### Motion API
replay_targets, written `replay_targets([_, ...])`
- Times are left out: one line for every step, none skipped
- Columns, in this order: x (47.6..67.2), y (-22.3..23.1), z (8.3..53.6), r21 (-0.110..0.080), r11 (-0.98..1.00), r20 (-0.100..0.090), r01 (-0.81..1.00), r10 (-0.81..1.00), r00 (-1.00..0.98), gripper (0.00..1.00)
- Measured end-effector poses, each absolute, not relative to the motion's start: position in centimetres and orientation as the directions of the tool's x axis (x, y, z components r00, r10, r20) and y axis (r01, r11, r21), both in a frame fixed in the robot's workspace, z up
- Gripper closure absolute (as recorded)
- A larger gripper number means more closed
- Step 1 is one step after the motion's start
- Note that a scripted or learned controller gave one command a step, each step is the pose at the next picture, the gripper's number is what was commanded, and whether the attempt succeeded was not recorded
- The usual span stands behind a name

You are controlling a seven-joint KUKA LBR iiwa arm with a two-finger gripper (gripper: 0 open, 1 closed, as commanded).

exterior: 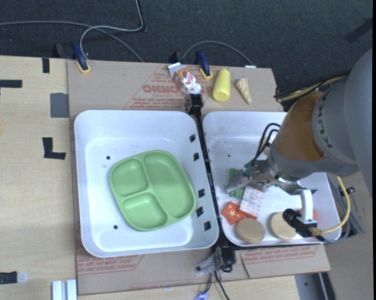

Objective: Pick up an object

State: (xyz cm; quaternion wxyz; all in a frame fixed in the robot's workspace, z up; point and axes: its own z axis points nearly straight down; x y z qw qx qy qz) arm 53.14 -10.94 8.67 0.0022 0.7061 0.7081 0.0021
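Nothing appears lifted yet, as far as the camera view shows: every object in the right bin (238,125) seems to lie on its floor, so the pick itself looks like it is still to come. The arm (313,136), grey with its orange band, reaches down into that bin, and the gripper (253,179) sits low over a cluster of items near the bin's middle. Whether it is parted or closed, or has hold of anything, cannot be told, because the wrist hides it from above.

Just beside the gripper, on its left, lies a dark green crumpled object (236,180), too indistinct to name further; it seems the likeliest target, though that is a judgement. Just below it rests a white card with pink print (253,200), tilted, and touching its lower left corner an orange-red packet (232,213). Along the bin's near wall sit two tan round discs (250,230) side by side, the right one partly overlapped by a white and black part of the arm's tooling.

The left bin (88,130) holds a green divided plate (152,190) with three compartments, lying flat and well apart from the arm. Beyond the bins, on the cardboard, rest a yellow bottle (221,85) and a tan cone (244,90).

What remains is closing on one object and raising it clear of the bin.
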Motion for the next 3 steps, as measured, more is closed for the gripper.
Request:
replay_targets([59.3,-9.9,8.6,0.005,0.002,-0.001,1.000,1.000,-0.002,0.00])
replay_targets([57.8,-9.8,8.6,0.005,0.002,-0.003,1.000,1.000,-0.002,0.00])
replay_targets([57.8,-9.8,9.6,0.004,0.002,-0.004,1.000,1.000,-0.002,1.00])
